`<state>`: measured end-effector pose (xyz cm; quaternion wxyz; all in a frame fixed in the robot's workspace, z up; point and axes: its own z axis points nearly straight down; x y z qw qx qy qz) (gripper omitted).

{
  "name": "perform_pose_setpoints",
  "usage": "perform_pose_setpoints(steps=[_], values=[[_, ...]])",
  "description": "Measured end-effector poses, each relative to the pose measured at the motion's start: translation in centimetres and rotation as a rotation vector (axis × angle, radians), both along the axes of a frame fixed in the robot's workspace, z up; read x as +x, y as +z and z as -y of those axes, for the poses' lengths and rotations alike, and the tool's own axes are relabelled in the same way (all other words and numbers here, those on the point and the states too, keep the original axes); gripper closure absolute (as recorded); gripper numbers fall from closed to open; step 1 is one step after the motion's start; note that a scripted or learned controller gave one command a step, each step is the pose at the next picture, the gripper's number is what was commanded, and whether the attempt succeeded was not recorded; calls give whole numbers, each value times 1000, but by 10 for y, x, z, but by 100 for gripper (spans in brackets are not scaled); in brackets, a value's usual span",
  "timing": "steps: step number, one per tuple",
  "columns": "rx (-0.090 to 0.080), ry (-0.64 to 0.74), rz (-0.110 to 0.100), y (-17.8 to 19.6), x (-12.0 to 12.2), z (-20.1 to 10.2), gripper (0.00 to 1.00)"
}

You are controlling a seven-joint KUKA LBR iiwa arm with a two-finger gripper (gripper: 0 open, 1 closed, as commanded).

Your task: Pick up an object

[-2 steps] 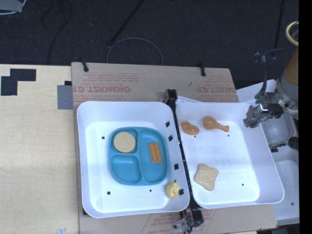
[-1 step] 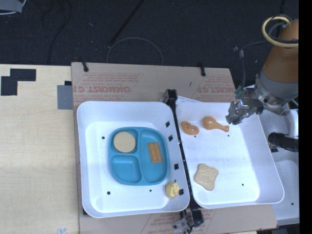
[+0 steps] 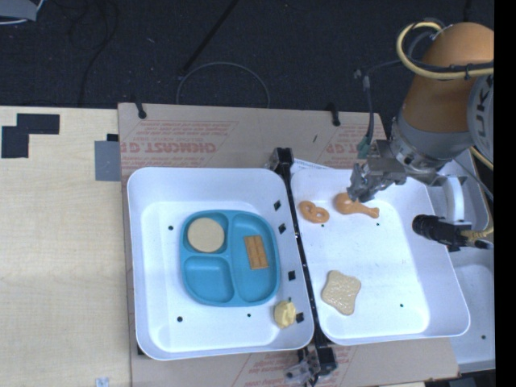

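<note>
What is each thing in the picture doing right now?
gripper: low over the right bin, right at the orange spoon-shaped piece.
orange spoon-shaped piece: lying flat in the right bin.
pretzel: lying flat, left of it.
toast slice: lying flat, near the bin's front.
blue tray: sitting in the left bin.
round cracker: in a tray compartment.
rectangular cracker: in another compartment.
yellow lump: resting beside the tray.

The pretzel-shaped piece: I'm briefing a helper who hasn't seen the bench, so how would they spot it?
Look in the right-hand white bin, near its upper left corner beside the divider. The pretzel is small, orange-brown and twisted with holes, unlike the spoon-shaped piece to its right under the gripper or the pale toast lower down.
</note>
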<state>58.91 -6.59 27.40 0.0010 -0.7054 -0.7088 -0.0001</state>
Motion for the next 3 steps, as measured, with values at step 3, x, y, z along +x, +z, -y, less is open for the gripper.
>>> perform_pose_setpoints(steps=[3], values=[[-1, -1, -4, -23, 12, -158, 100]])
